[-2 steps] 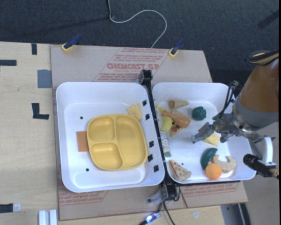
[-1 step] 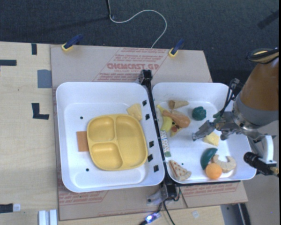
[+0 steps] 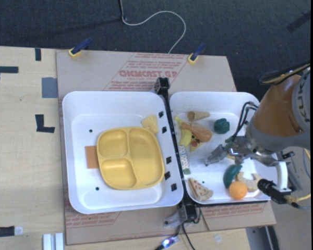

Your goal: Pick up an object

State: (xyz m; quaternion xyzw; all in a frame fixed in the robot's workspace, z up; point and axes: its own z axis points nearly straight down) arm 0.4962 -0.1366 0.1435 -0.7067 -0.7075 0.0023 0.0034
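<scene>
Here, the gripper sits low over the right bin, near the middle of its floor, with the grey arm and its orange band reaching in from the bin's right edge. Its fingers stand apart, pointing toward the bin's left wall, and nothing lies between them.

The loose things are spread around it in the right bin. A dark green ball-like piece lies toward the far right corner, and a tan wedge rests near the far edge. A brown sausage-shaped piece and a yellow piece lie against the left wall. A sandwich slice sits at the near left corner. An orange ball rests at the near edge, touching a teal green piece just beside the gripper.

The left bin holds a yellow divided plate, with a pale yellow wedge at its far right rim and a brown flat block at its left.
</scene>
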